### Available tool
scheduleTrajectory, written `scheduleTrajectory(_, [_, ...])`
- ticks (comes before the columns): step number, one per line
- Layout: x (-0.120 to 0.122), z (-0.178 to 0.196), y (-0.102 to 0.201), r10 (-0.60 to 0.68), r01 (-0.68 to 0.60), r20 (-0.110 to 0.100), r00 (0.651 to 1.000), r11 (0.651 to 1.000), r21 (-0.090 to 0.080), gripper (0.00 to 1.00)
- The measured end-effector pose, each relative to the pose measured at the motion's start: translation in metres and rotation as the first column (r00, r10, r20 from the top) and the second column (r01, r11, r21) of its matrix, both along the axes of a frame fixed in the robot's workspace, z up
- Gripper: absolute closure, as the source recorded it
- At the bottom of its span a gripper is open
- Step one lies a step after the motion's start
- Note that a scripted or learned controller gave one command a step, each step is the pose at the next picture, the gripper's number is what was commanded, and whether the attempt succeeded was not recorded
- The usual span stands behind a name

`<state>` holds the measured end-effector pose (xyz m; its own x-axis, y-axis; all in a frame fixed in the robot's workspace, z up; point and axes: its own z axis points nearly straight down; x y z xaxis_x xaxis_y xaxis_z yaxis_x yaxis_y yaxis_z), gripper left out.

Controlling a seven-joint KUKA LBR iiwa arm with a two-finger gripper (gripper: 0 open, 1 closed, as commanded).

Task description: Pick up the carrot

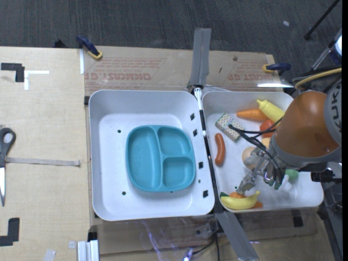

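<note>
Carrot lies at the right bin's far side, long axis left-right; your pincer, state unclear, hangs near the banana.

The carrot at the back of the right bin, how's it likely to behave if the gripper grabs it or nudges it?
The carrot looks like smooth toy plastic, so probably stiff, light and somewhat slippery. Its tapered round body could roll or pivot if pushed. It lies against the yellow bottle, which might shift too.

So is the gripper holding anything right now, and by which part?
Cannot be told: the two-finger gripper hangs just above the yellow banana. The orange carrot lies apart, untouched.
</note>
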<state>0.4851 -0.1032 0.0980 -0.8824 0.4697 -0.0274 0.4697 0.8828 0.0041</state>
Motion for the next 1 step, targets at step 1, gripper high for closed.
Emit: scheduleTrajectory(1, [0.0655,-0.0047,-0.0324,0.201,-0.201,-0.021,0.979,0.980,0.007,0.00])
